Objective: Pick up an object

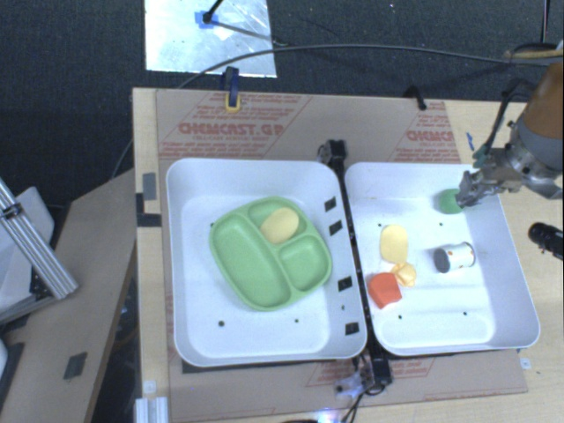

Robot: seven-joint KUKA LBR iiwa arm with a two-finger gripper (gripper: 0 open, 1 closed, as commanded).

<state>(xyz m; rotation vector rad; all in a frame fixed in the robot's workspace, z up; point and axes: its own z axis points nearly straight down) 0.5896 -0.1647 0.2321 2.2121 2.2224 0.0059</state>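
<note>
The gripper (470,192) hangs over the right bin (493,324), its state impossible to tell. A green object (448,203) lies just left of it, touching or nearly so. Lower left sit a small cylinder (454,257), yellow piece (394,241) and red block (384,290).

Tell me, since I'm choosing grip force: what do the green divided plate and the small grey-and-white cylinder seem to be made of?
The green divided plate looks like moulded plastic, matte: one even colour, soft rounded rims, no glare. The small cylinder in the right bin has a glossy white body and a dark grey end, probably plastic or coated metal; the view is too small to tell which.
</note>
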